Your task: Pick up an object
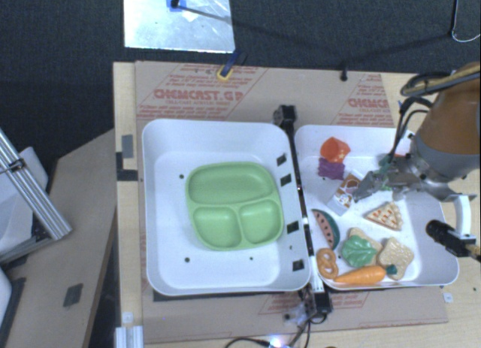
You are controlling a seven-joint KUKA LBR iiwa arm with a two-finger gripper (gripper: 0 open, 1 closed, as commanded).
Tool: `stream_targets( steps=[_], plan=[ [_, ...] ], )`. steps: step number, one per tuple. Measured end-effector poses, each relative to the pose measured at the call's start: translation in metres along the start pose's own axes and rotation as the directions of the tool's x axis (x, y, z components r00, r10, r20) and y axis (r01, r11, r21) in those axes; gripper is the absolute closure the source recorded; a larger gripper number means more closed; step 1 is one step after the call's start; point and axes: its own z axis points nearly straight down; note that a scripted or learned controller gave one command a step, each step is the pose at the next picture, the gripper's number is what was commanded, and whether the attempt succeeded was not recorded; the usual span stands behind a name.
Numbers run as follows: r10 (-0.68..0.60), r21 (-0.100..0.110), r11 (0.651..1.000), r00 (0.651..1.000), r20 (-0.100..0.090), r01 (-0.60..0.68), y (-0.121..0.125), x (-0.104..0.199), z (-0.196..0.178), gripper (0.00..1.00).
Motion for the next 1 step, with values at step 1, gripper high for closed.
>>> stream_targets(
  steps=[1],
  plan=[
    [-0.003,-0.011,1.0,1.0,0.002,0.003,0.0029,0.0002,-0.0054,0.0]
  ],
)
